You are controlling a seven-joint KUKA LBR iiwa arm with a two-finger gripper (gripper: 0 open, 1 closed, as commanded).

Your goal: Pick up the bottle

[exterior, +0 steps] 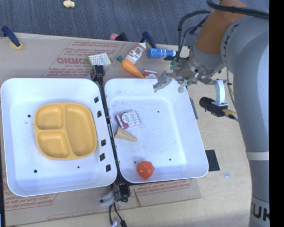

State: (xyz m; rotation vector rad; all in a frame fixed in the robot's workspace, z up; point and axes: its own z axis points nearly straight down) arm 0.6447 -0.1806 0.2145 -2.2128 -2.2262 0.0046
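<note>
A small white bottle with an orange label [136, 52] lies on the cardboard behind the right bin [194, 141]. Right beside it lies a blue bottle with a pale cap [158, 53]. My gripper [171, 84] hangs over the back right corner of the right bin, just in front of the blue bottle. Its two fingers [160, 83] stand apart and open, with nothing between them.
A carrot [131, 68], a small red item [150, 73] and a patterned box [99, 59] lie near the bottles. The right bin holds a pink packet [128, 119], a cone [125, 135] and a red tomato [145, 169]. The left bin [14, 126] holds a yellow divided plate [65, 130].
</note>
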